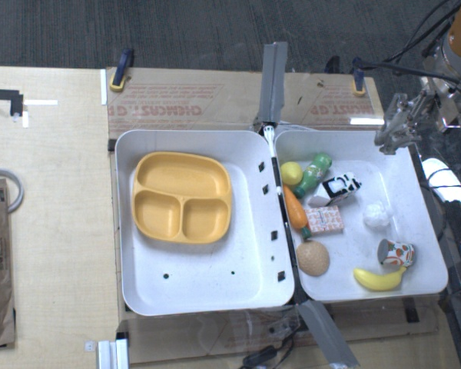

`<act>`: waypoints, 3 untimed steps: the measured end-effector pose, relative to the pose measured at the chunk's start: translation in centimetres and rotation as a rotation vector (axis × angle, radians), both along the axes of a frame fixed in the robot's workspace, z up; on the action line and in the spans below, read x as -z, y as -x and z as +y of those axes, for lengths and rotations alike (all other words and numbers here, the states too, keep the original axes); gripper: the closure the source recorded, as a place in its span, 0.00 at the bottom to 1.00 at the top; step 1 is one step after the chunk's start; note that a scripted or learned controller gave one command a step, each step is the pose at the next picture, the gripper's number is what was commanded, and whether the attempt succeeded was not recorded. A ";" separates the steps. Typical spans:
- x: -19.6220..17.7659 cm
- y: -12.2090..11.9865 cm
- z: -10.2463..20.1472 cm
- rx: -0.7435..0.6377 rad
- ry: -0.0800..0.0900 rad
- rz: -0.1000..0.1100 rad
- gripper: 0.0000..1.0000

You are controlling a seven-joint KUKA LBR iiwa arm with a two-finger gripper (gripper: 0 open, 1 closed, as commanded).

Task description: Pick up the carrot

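Note:
An orange carrot [295, 208] lies along the left wall of the right bin [415, 206], between a yellow lemon [291, 174] above it and a pink patterned box [325, 220] to its right. My gripper [394, 135] hangs at the bin's upper right corner, over the rim and far from the carrot. Nothing is seen between its fingers.
The right bin also holds a green bottle [314, 168], a black-and-white item [340, 185], a white ball [376, 216], a tan round fruit [313, 257], a banana [379, 278] and a small patterned cup [396, 253]. A yellow divided plate [182, 197] sits in the left bin [215, 283].

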State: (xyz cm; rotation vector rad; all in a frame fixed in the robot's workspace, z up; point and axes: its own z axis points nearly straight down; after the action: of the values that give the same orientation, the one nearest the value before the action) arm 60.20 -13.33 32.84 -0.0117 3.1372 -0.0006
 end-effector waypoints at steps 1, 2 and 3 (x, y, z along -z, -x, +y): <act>-1.0 -0.2 0.0 0.002 0.000 -0.006 1.00; -4.8 -2.7 -6.3 -0.251 0.002 -0.003 1.00; 6.5 0.1 -8.8 -0.148 0.000 0.001 1.00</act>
State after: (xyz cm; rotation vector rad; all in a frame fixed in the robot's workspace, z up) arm 60.13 -22.18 26.31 -0.2436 3.1289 -0.0002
